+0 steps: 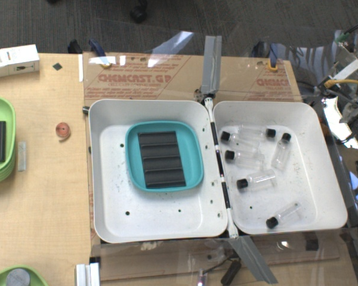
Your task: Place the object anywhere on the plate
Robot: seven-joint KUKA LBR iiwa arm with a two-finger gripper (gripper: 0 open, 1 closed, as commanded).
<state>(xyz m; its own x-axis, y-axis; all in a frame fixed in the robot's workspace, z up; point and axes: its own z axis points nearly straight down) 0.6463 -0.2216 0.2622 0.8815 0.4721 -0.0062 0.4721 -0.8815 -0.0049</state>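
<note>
I look down on the bench [42,219] and see two white bins side by side. In the left bin [101,177] sits a blue-green plate [194,159], near the middle but closer to the far wall. A black block [161,158] with ridges across it lies flat on the plate, right in its middle. In the right bin [322,159] I count six little clear tubes with black caps, all lying on their sides. One tube [283,214] is near the front wall, one [256,179] is in the middle, and the others lie toward the back. None of them touch the plate. A green dish [3,109] sits at the left edge of the bench, with a small round reddish thing [62,130] near it. I cannot tell if the pincer is spread or pressed together.
</note>
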